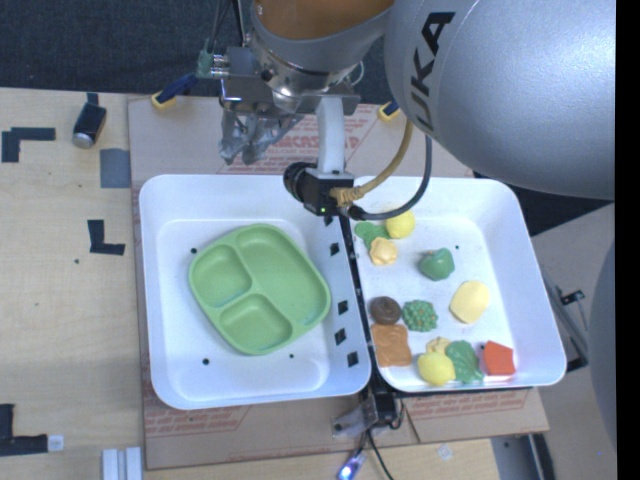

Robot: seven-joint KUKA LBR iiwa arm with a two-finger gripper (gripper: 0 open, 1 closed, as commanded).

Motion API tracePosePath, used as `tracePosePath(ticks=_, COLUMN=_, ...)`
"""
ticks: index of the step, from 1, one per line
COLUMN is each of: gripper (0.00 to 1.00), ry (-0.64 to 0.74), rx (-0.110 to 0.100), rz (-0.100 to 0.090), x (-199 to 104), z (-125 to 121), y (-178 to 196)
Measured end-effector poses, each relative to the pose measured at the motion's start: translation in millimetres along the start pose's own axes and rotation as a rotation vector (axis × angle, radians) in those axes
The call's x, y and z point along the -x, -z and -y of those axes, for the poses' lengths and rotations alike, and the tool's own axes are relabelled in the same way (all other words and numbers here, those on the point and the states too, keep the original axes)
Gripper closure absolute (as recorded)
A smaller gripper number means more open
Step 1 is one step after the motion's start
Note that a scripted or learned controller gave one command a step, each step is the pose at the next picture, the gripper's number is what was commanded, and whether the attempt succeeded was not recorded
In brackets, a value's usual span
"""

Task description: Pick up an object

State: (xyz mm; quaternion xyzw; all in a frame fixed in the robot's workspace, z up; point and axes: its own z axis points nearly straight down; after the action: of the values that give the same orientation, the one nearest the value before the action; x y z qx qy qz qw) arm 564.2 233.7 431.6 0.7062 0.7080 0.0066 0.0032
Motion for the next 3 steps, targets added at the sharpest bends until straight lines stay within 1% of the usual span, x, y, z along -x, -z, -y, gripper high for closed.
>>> tracePosePath(ticks=1, gripper=1.0, ry=-0.006, rx=-0.024, rz=0.011, x=36, z=-31, y=-119)
tracePosePath(ticks=2, gripper=1.0, ry=0.004, rx=-0.025, rz=0.007, x=-2, z=52, y=-162)
tracePosePath(ticks=3, gripper=1.0, ry=0.0, rx=0.002, rz=-0.003, x=7, z=48, y=41)
